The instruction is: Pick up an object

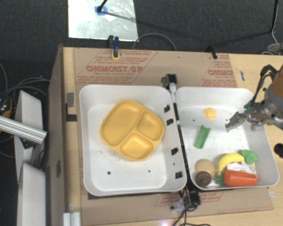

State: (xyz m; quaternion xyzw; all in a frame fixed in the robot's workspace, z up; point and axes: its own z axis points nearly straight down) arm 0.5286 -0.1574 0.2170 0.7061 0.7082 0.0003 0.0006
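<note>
Your tool point(234, 121) hangs over the right shallow white bin point(188, 98); whether it is spread, you cannot tell. The small yellow chunk point(210, 113) lies just left, the green plastic stick point(202, 137) below.

Arm point(279, 91) is seen reaching in over the right bin's point(188, 94) far-right rim; gripper point(236, 121) is held low above that bin's floor, nothing gripped.

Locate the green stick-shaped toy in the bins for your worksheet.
The green stick toy lies in the right bin, near the centre divider, just below the small yellow piece and above the brown ball.
</note>
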